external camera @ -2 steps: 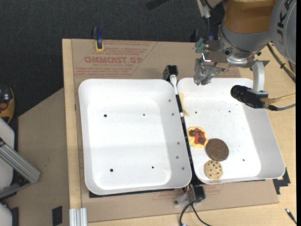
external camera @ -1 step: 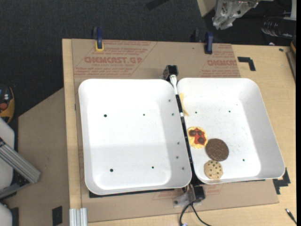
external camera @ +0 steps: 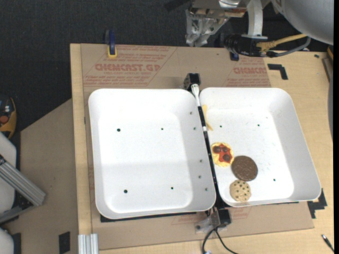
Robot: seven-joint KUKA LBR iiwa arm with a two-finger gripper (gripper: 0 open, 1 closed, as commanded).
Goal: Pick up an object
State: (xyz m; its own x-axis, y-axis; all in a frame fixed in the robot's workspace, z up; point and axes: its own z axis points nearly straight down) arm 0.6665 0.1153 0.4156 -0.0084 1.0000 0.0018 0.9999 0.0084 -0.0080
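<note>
Brown cardboard-covered bench (external camera: 58, 157) under two shallow white bins set side by side, dark carpet beyond at the top. Left bin (external camera: 103, 194) shows just bare white floor with a few black dots. Right bin (external camera: 302, 157) carries three small items, all bunched toward its 7 o'clock corner, close to the wall it shares with the left bin.

Items: a small round tart with red topping (external camera: 222, 153), a dark brown round cookie (external camera: 244, 168) touching it at its 4 o'clock, and a pale chocolate-chip cookie (external camera: 240, 190) just below the dark one, near the bin's front rim. A thin yellowish scrap (external camera: 206, 121) lies near the divider, at 12 o'clock from the tart; too small to name.

Gripper (external camera: 198, 32) hangs at the frame's 12 o'clock, beyond the far edge of the bins and above the bench's back edge, well apart from all three items. Nothing visible between its fingers. How wide they sit cannot be told; metal blurs together there.

Task status, my read: not started as far as a pick goes. No item lifted, all rest on the bin floor. Left to do: move toward the right bin, descend over one item, close, lift. The chip cookie looks least crowded; the tart and dark cookie touch, so a grab there risks nudging the neighbour.
</note>
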